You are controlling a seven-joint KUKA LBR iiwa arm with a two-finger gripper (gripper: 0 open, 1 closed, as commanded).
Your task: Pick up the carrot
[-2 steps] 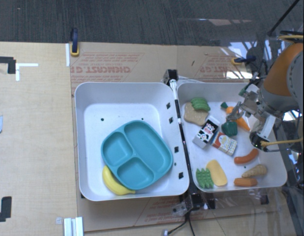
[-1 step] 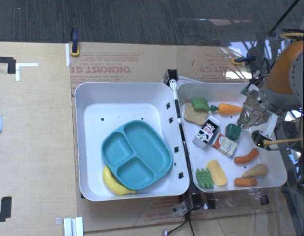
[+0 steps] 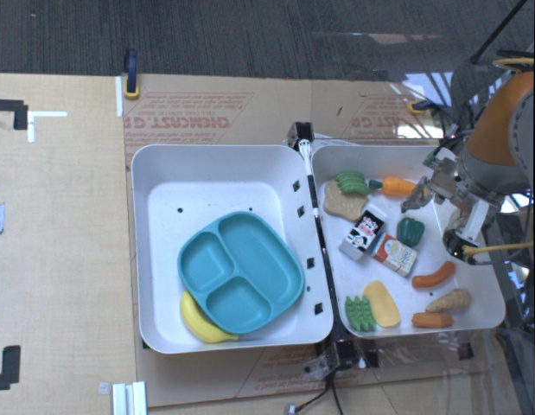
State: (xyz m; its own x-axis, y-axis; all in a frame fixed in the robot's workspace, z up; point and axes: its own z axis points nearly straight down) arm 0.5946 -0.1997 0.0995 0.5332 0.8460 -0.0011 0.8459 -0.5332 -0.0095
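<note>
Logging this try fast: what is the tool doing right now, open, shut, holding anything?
Tool: above the right bin, near the carrot; open or shut cannot be told.

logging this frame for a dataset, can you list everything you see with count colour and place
bins: 2, white, side by side on the bench
tray: 1, teal, three compartments, left bin
banana: 1, yellow, left bin, partly under the tray
carrot: 1, orange with green top, right bin, far side
bread slice: 1, tan, beside the carrot
milk carton: 1, white and black, right bin middle
juice box: 1, red and white
green pepper: 1, dark green
sausage: 1, red-orange
gripper: 1, grey, over right bin near the carrot
</note>
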